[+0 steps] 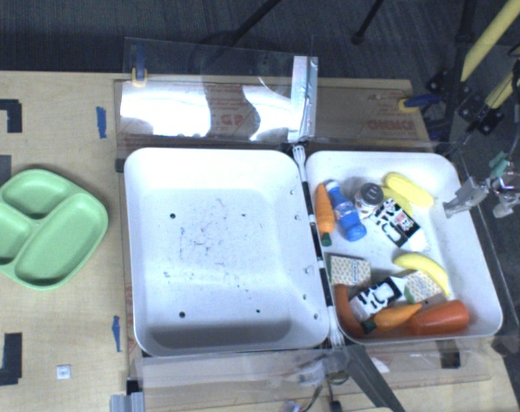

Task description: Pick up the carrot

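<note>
Carrot (398, 316) at right bin (479, 239) front; claw (487, 191) near right rim.

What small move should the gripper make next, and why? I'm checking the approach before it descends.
Probably travel left and forward over the right white bin toward the orange tapered carrot near its front wall. The gripper sits at the bin's right rim, apart from the carrot, which lies wedged among other items.

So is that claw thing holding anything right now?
Gripper: at the right bin's right rim, above it; open or shut cannot be told, and nothing shows in its grasp.
</note>
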Available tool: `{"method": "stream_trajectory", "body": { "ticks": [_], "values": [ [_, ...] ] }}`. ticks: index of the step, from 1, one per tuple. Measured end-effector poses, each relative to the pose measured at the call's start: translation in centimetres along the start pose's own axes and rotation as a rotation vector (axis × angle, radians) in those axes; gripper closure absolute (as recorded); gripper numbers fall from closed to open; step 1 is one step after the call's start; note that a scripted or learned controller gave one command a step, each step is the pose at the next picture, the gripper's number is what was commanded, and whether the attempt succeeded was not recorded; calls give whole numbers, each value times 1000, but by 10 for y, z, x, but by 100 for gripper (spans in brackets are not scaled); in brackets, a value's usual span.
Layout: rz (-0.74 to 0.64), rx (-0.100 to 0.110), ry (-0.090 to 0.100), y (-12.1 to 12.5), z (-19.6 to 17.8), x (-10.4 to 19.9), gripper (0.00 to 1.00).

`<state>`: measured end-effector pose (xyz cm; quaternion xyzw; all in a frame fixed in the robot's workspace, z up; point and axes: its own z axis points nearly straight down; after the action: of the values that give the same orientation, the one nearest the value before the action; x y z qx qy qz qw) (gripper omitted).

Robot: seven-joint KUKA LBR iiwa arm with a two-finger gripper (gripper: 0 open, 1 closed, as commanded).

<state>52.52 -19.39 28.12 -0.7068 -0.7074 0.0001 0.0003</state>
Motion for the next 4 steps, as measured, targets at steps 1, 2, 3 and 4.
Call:
{"method": "stream_trajectory", "body": {
  "ticks": [1, 2, 3, 4],
  "values": [
    [115, -3, -2, 81, -70, -28, 0],
    [26, -4, -3, 119, -140, -24, 0],
    [26, -4, -3, 119, -140, -24, 0],
    [-173, -6, -4, 143, -155, -24, 0]
  ]
}}
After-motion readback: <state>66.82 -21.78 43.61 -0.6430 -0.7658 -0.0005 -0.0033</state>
